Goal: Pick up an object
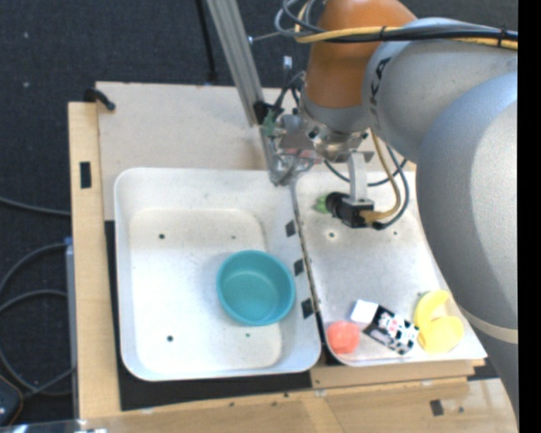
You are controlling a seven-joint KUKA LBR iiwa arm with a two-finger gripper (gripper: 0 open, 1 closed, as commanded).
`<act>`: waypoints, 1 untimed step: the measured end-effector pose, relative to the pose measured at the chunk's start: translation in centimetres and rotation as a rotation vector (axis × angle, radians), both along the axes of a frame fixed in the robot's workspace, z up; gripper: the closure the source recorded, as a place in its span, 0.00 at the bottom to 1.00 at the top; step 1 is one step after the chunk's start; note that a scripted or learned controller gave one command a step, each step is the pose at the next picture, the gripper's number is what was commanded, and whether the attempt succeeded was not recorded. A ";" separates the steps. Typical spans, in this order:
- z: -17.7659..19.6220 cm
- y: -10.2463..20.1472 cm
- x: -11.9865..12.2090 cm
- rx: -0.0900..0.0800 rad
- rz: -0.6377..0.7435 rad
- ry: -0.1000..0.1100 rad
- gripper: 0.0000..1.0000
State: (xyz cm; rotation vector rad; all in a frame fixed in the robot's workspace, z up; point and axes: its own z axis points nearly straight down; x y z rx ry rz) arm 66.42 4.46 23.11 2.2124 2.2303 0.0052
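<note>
Left bin (162,197): I see a shallow white tray, smooth plastic with rounded corners and faint specks.
Bowl (255,287): I see a round teal bowl, smooth and glossy, resting in the left bin near its right wall, mouth facing up; being round, it has no long axis.
Gripper (284,171): I see grey metal hardware over the far end of the wall between the bins; I cannot tell whether it is spread or pressed together.
Right bin (379,251): I see the same white plastic.
Near corner objects: I see a pink ball (343,336), a black-and-white block (386,327) and a yellow cup (437,321) lying on its side.
</note>
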 end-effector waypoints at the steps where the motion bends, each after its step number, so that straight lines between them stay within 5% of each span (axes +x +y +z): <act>1: 1.2 4.4 0.8 0.001 0.000 0.000 1.00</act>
